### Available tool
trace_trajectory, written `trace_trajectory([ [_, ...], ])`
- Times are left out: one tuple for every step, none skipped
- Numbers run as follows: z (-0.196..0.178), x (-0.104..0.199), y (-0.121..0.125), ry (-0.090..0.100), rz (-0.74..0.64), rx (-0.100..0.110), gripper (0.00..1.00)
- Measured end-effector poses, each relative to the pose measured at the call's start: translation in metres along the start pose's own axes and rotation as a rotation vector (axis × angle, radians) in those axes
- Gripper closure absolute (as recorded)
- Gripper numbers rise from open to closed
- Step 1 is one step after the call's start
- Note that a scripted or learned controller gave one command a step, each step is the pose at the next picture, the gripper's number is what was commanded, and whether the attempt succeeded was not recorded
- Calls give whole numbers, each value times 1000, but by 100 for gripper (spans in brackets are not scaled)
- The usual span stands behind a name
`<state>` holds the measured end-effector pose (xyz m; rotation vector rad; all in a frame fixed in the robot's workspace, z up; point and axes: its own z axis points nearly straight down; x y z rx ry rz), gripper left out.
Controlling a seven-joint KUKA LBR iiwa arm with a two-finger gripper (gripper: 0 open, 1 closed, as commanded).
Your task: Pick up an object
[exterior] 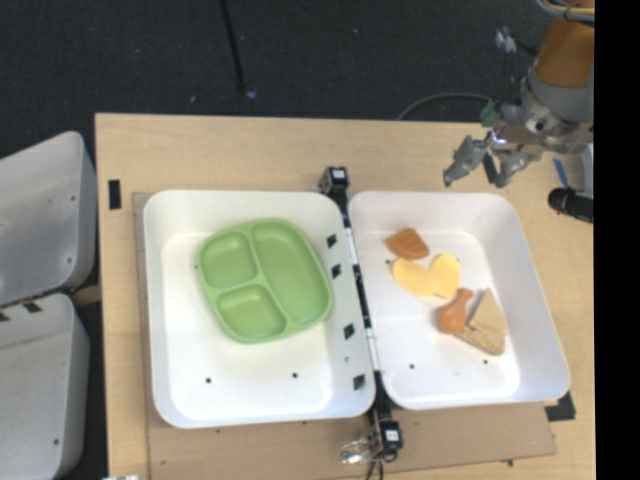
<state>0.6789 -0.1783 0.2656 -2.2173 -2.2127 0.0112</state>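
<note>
The bench [120, 158] lay nearest the camera at its front edge, a flat board of pale wood. On it stood two shallow white bins side by side, smooth and with rounded corners, joined along a middle seam with small black marks. The left bin [170, 368] held a green tray [265, 280], glossy plastic with three compartments, lying flat and a little turned.

The right bin [520, 368] held the small things, all close together near its centre. The largest was a yellow piece [428, 275], soft-looking and lobed. Touching its right lower side lay a tan wedge [486, 330], with a rough face like bread, and an orange piece [454, 313] with a narrow end beside it. Just above the yellow one was a darker orange lump [408, 242].

The arm [565, 58] hung over the far right corner, outside the bin, and its gripper [483, 158] was spread apart and carried nothing.

To pick well, the lump seemed the best choice, because it lay most apart from the others; the gripper should descend straight over it.
</note>
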Motion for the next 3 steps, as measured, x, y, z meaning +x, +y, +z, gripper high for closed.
trace_trajectory([
  [-9,0,2,-3,-3,-13,0],
  [51,-8,6,-3,-1,-9,0],
  [94,-13,2,-4,-1,-10,0],
])
